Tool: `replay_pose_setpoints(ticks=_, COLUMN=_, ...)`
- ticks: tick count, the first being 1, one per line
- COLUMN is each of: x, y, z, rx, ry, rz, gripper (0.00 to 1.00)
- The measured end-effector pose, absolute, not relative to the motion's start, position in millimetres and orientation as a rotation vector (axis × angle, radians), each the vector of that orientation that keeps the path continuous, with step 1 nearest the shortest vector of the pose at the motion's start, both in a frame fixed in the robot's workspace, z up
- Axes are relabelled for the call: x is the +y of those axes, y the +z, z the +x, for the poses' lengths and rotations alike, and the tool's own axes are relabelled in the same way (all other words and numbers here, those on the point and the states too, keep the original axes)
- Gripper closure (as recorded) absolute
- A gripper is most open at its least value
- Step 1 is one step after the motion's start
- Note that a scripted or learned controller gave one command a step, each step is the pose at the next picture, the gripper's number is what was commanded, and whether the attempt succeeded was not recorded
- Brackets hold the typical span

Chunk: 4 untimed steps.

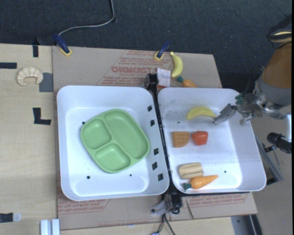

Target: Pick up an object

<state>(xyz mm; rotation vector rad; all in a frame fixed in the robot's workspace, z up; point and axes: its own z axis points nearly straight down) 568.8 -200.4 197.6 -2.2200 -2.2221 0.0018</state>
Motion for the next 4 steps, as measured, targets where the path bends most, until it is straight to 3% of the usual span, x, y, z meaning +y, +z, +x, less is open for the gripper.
replay_pose_setpoints(ticks=1, x=-147, y=111, z=657.5, rx=-2.233, ry=-0.008, rz=-2.226, gripper=0.00)
replay_pose_setpoints(ticks=2, x=-127, y=95, z=673.6, rx=-2.238, ry=-0.007, rz=-2.236, gripper=0.00)
replay_pose_setpoints(ticks=3, x=-144, y=86, z=668.8, rx=-2.226, ry=0.001, rz=-2.223, gripper=0.00)
replay_pose_setpoints(ticks=4, x=-153, y=86, z=604.9, rx=-2.224, ry=0.000, rz=-2.224, gripper=0.00)
